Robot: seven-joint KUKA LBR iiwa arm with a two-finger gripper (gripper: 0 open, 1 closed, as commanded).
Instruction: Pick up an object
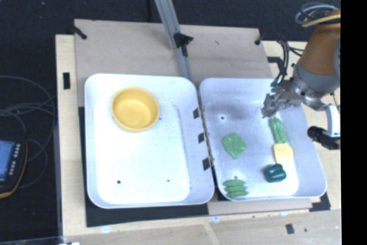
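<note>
Likely to miss or merely nudge: pincer [269, 110] poised above the right bin [252, 92], open or closed impossible to tell. Just below it, a green stick [278, 129], touching a yellow block [283, 153]; farther down, a dark green piece [274, 172]. Leftward, a green lump [234, 144] and ridged green item [235, 187]. Far left, left bin [143, 181] with yellow bowl [135, 108].

I count two white bins: a left bin [97, 181] and a right bin [309, 181]. One yellow bowl [135, 109]. Four green pieces: leafy [234, 144], ridged [234, 187], long [278, 129], dark [274, 172]. One yellow block [283, 154].
</note>
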